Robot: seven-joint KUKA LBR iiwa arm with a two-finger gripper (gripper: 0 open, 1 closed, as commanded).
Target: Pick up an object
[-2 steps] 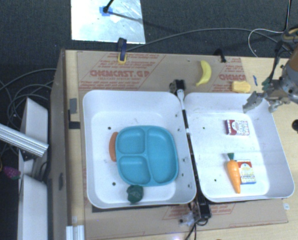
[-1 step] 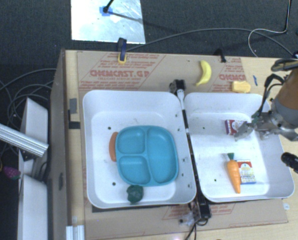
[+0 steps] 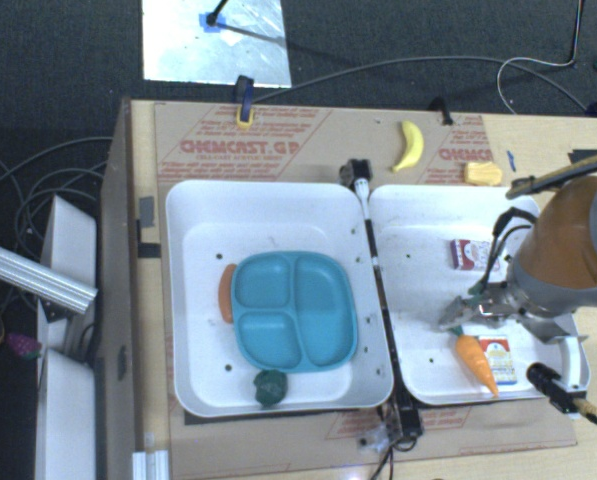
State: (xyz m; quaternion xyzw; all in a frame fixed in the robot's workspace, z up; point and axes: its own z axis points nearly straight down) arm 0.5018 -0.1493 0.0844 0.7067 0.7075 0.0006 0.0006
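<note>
Hovering low over the right bin [image 3: 418, 258], gripper [image 3: 465, 313] by the carrot [image 3: 475, 359], grip unclear, nothing lifted yet

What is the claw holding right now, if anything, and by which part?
Cannot be told. The claw hangs low in the right bin, just above the carrot, with nothing visibly in it.

We count two white bins [image 3: 193, 268], one blue divided plate [image 3: 295, 309], one carrot [image 3: 475, 360], one banana [image 3: 410, 146], one green lump [image 3: 271, 388], and two small red-and-white packets [image 3: 467, 254].
</note>
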